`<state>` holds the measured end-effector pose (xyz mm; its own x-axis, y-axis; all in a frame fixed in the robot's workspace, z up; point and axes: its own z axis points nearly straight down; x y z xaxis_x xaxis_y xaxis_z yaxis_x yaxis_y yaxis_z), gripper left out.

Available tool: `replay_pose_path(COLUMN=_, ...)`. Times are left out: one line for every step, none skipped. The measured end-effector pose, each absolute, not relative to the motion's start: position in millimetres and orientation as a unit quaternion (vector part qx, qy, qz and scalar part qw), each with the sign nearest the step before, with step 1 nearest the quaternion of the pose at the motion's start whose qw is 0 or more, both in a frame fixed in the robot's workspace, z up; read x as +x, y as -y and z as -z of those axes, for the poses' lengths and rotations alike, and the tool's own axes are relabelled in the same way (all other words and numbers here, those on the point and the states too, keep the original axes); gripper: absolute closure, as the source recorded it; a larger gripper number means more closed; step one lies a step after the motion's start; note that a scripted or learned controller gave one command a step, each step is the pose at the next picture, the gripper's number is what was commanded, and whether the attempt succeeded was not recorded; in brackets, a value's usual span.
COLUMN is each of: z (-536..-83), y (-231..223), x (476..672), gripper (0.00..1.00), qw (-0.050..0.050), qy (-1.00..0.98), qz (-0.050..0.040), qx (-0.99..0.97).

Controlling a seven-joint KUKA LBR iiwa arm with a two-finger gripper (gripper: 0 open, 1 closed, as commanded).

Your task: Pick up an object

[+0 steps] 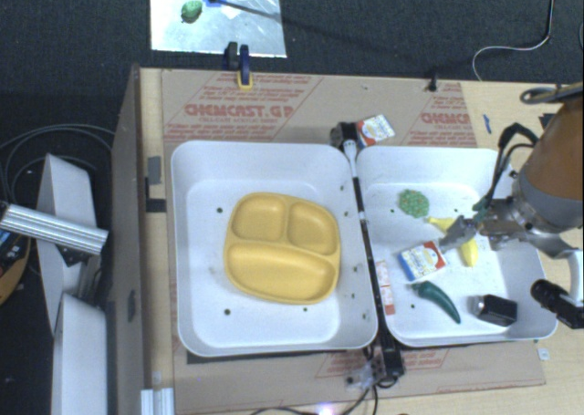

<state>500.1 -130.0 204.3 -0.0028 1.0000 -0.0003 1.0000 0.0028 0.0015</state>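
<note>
So there are two white bins side by side on the bench. The left bin [196, 222] has a yellow tray [281, 247] with three compartments sitting about in the middle of it. The right bin [438, 162] has all the small stuff: a green broccoli [413, 202] toward the back, a yellow banana [459, 238] just in front of it, a little carton [422, 261] with red and blue print near the middle, a dark green pepper [437, 299] just below the carton, and a black block [495, 309] off at the front right corner.

The arm [557, 181] comes in from the right, and the gripper [463, 230] is down low right over the banana, tip pointing left toward the carton. It overlaps the banana in this view, but honestly I can't tell if the jaws are spread or closed, or if they've got anything at all.

A small red and white box [375, 129] sits outside on the cardboard, just behind where the bins meet.
</note>
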Motion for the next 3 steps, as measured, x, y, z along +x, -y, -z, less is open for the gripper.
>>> replay_pose_path(z=-88.9, y=138.1, x=534.2, gripper=0.0, qw=0.004, qy=-0.708, qz=-0.0039, qx=0.706)
replay_pose_path(z=-104.6, y=110.2, x=600.4, gripper=0.0, qw=0.001, qy=-0.708, qz=-0.0013, qx=0.706)
replay_pose_path(z=-127.5, y=137.6, x=652.0, gripper=0.0, qw=0.002, qy=-0.709, qz=-0.0012, qx=0.705)
